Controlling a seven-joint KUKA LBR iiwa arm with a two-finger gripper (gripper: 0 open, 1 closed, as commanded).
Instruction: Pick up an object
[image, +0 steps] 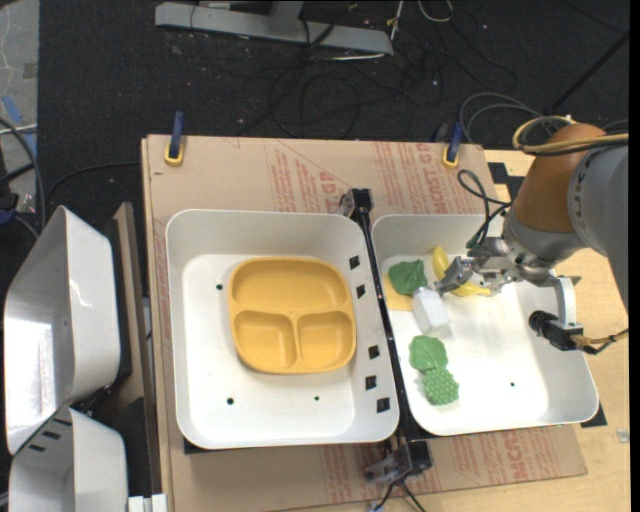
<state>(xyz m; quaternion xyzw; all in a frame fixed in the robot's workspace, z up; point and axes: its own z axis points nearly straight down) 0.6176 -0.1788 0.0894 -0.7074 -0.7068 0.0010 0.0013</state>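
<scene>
Your end effector sits low in the upper part of the right bin, right of frame centre, over the yellow item. How wide it is open you cannot tell; nothing is visibly held. Just to its lower left lies a white block. A green leaf piece sits to the left, near the divider. Further down the frame, two more green pieces lie close together. The left bin holds a yellow divided plate, well apart. Step looks like reach-to-grasp, not yet a lift. Next, settle on the yellow item or the block, close, then rise straight so that neighbours stay put.
</scene>
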